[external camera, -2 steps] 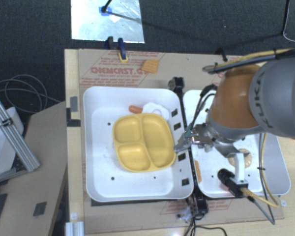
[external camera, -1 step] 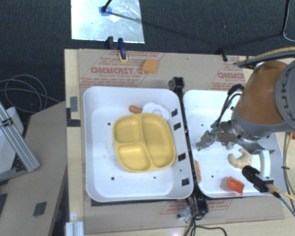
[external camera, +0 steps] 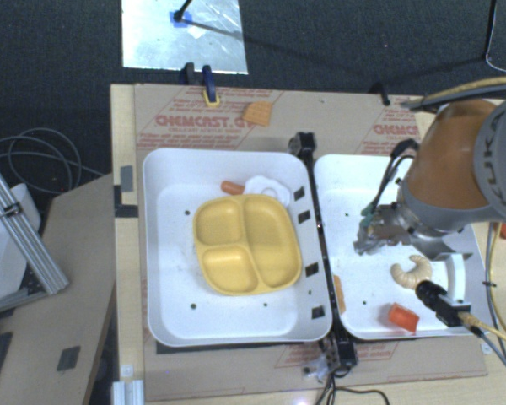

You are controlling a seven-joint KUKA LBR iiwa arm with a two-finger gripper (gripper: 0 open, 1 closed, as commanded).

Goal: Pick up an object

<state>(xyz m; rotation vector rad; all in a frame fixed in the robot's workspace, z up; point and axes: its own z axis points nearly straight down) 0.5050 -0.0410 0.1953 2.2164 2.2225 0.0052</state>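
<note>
My gripper (external camera: 369, 241) hangs low over the middle of the right bin (external camera: 346, 184), its dark fingers pointing down and left; nothing shows between them. A pale croissant-shaped piece (external camera: 411, 271) lies just right of the gripper. An orange block (external camera: 402, 315) rests near the right bin's front edge. In the left bin (external camera: 164, 226) a yellow divided plate (external camera: 245, 245) takes up the centre. Behind it sit a small orange piece (external camera: 232, 188) and a white ring-like object (external camera: 266, 189).
A thin tan piece (external camera: 339, 294) lies along the right bin's left wall. A tan block (external camera: 257, 113) rests on the cardboard behind the bins. The arm's bulk covers the right bin's right side. A black divider (external camera: 314, 234) runs between the bins.
</note>
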